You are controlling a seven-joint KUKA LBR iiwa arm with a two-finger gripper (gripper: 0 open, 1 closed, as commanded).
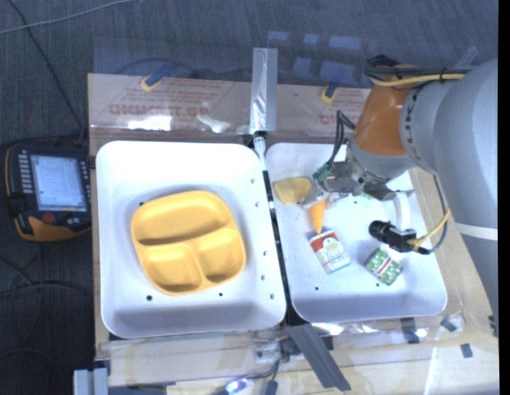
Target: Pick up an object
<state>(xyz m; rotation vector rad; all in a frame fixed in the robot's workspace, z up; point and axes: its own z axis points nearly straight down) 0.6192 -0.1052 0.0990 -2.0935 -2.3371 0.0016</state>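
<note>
Currently gripper (331, 181) hangs low just beside carrot (317, 213), presumably its target; finger state cannot be told.

The arm (452, 130) is cut off by the right edge and covers the far right corner of the right bin (419, 299). The fingers of the gripper (341, 179) are too small and too blurred to judge. Print on the small carton (330, 251) is unreadable.

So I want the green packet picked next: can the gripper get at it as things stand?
Probably yes. The green packet lies flat in the right bin, apart from the red-and-white carton, with nothing on top. The gripper hangs at the bin's far end.
</note>
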